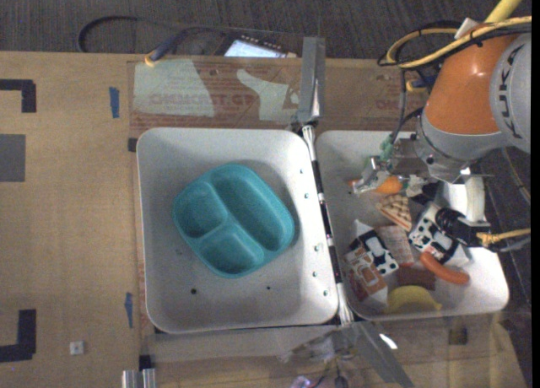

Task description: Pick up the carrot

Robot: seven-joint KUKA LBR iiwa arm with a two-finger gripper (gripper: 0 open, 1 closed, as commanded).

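The carrot [389, 185] is a small orange piece with a green end, in the upper part of the right bin [337, 154]. My gripper [374, 179] hangs directly over the carrot's left end, below the grey and orange wrist [460, 104]. The wrist covers the carrot's right end. From this slant I cannot tell whether the carrot is lifted or resting on the bin floor.
Crowded below the carrot in the right bin are a tan waffle [395, 208], two black-and-white cartons [376, 255], a red sausage [445, 269], a brown block [414, 277] and a banana [413, 299]. In the left bin [160, 293] lies a teal divided plate [234, 219].
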